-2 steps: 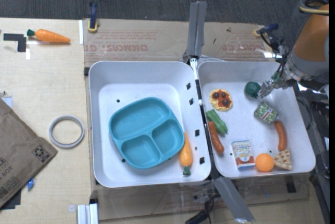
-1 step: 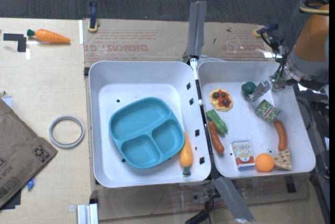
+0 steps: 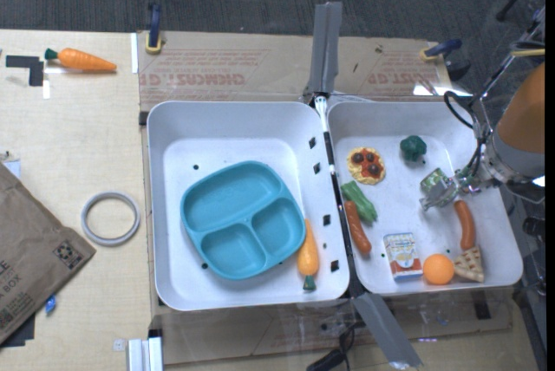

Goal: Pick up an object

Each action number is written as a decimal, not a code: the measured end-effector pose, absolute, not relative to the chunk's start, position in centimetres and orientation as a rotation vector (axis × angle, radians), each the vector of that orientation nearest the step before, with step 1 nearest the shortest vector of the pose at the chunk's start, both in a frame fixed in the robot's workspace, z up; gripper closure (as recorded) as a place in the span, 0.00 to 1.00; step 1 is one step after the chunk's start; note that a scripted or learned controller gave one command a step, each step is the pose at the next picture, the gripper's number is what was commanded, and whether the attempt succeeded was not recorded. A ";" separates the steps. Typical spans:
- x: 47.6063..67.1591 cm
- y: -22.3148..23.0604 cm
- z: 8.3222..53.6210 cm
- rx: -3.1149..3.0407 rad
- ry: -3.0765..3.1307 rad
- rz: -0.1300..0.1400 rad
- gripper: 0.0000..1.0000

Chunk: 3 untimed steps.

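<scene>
gripper (image 3: 436, 189) low in right bin (image 3: 512, 226) | finger state: cannot tell | nearest: sausage (image 3: 466, 224), green ball (image 3: 414, 147) | advice: centre over one item, descend straight, avoid bin wall

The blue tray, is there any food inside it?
No food lies in the blue tray; its three compartments look bare. A yellow-orange toy vegetable lies beside its right edge, in the left bin. Whatever might be under the tray is covered.
</scene>
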<state>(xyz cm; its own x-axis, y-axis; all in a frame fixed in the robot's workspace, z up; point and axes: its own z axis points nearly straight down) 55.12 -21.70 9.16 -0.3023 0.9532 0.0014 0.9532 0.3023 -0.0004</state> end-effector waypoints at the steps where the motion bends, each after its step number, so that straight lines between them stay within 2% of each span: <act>1: 55.2 -21.8 10.1 -1.861 -2.532 -0.002 1.00; 2: 58.4 -14.3 20.8 -1.957 -2.459 0.001 1.00; 3: 62.3 -11.4 23.3 -2.124 -2.317 0.003 1.00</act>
